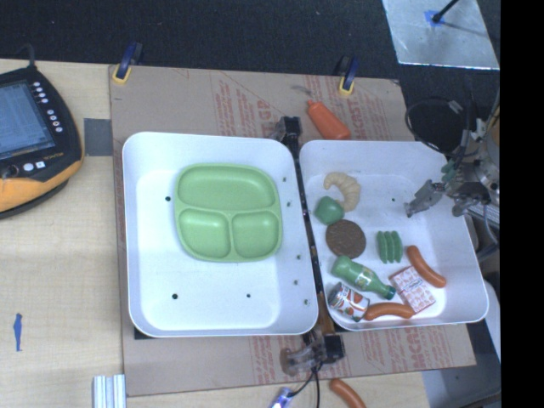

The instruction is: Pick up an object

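Observation:
The right bin (450,170) holds several toy foods: a pale croissant (344,187), a green pepper (329,209), a brown round patty (346,238), green pea pods (388,246), an orange sausage (425,266), a green bottle (361,277), a red and white packet (413,289), a small can (347,300) and a second sausage (388,311). My gripper (435,201) hangs over the bin's right part, above bare white floor, to the right of the croissant and above the pea pods. Nothing shows in its grasp.
The left bin (153,270) holds a green divided plate (229,210). An orange carrot (327,121) lies on the cardboard behind the right bin, and another sausage (348,392) lies in front. A teach pendant (30,138) rests at the far left.

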You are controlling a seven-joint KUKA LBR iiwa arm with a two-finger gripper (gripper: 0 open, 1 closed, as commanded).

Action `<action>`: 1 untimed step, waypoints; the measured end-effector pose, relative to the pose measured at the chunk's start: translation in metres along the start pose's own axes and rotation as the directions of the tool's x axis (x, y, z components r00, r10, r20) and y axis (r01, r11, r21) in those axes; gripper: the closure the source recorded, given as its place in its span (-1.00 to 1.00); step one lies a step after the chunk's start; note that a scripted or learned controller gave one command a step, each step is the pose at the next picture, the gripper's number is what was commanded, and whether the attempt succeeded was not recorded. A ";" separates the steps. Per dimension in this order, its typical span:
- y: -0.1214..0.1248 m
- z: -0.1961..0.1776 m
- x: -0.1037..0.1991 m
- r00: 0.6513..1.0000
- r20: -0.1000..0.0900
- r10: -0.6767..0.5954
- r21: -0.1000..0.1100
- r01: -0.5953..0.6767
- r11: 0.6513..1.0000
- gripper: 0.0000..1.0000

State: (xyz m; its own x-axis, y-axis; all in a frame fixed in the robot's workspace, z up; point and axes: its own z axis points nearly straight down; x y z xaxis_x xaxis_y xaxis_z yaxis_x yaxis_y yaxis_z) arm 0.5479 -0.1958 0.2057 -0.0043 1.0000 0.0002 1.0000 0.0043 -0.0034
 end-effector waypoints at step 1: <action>0.043 0.079 0.061 1.000 0.000 -0.002 0.003 0.002 1.000 -1.00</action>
State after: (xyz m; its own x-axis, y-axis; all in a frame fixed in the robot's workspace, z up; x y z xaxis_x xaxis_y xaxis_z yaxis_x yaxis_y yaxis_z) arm 0.5900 -0.1343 0.1261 -0.0065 1.0000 0.0000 1.0000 0.0065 -0.0060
